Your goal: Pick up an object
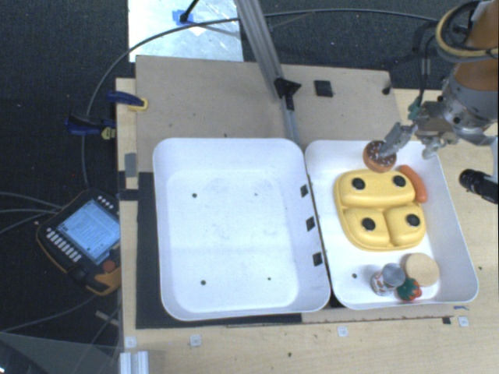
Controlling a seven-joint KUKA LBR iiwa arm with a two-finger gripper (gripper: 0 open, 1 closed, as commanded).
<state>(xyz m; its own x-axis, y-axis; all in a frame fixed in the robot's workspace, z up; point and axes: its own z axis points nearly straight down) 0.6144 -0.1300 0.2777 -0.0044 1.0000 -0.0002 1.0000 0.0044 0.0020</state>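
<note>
The right bin (458,244) holds several objects. A yellow moulded piece (380,207) with black dots lies in its middle, and an orange item (418,185) pokes out at that piece's right edge. A brown round object (380,157) sits at the bin's far edge. Near the front lie a tan disc (422,267) and a small cluster of grey, green and red items (392,280). My gripper (413,142) hovers over the far end of this bin, open, with one fingertip (393,140) just above the brown object. Nothing is between the fingers.
The left bin (168,209) stands beside the right one, with its raised wall between them. A grey pole (261,41) slants across the back of the bench. A teach pendant (82,236) and cables lie off the bench at left.
</note>
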